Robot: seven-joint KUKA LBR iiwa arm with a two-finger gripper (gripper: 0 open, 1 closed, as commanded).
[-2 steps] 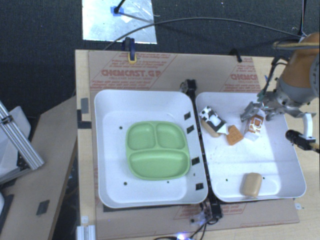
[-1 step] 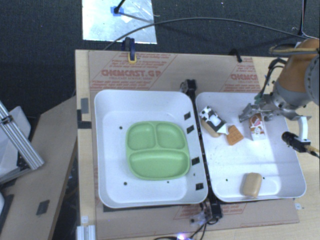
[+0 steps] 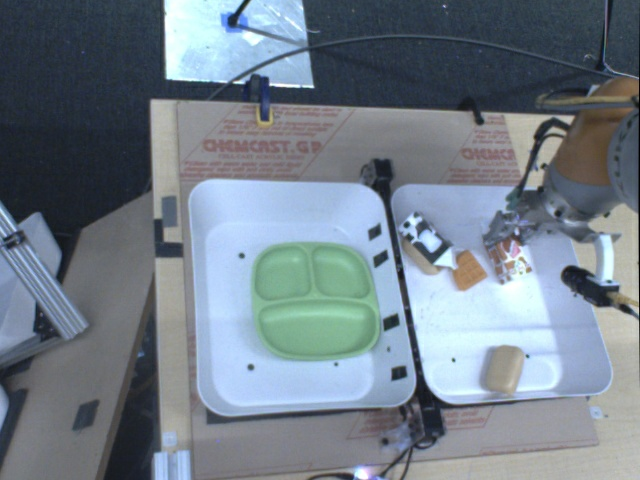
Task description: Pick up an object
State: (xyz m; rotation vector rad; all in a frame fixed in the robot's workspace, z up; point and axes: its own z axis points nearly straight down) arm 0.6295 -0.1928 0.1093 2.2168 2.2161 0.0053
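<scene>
In the right bin [image 3: 560, 313] lie a black-and-white toy [image 3: 424, 238], an orange cracker-like piece [image 3: 468, 269], a small white carton with red print [image 3: 511, 260] and a tan bread-like lump [image 3: 503, 369]. My gripper [image 3: 504, 231] hangs low over the bin's upper right part, right at the top end of the small carton and seemingly touching it. The grey arm with its orange band [image 3: 600, 98] reaches in from the right. The carton rests tilted on the bin floor, partly covered by the gripper.
The left bin [image 3: 225, 268] holds a green divided plate [image 3: 315, 300]. A black divider with clips [image 3: 392, 268] separates the bins. A cable and black fitting [image 3: 590, 286] trail at the right bin's right side. A foil sheet [image 3: 235, 28] lies beyond the bench.
</scene>
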